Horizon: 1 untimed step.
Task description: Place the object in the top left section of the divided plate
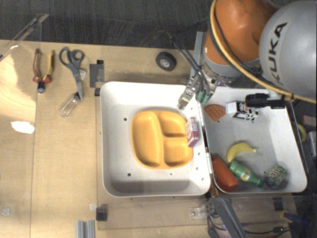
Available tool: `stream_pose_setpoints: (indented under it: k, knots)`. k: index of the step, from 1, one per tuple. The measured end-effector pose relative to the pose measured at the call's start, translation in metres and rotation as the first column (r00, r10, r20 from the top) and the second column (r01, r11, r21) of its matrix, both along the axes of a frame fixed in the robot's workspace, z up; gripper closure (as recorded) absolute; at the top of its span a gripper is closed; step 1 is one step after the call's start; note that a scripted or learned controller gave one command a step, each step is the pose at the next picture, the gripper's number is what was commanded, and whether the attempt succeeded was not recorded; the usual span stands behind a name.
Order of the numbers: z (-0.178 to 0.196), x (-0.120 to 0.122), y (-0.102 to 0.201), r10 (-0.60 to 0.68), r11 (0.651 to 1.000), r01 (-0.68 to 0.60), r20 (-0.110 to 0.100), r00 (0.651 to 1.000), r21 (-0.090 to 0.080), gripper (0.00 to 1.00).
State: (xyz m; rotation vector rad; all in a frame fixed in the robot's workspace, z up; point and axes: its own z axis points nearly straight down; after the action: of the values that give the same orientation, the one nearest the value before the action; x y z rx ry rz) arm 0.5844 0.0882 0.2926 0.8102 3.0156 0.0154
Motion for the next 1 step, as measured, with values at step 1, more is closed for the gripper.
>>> stream_pose_setpoints:
  k: [1]
  knots:
    - [-0.0001, 0.0, 0.0, 0.0, 1.0, 0.0, 0.0, 1.0, 0.0, 0.0]
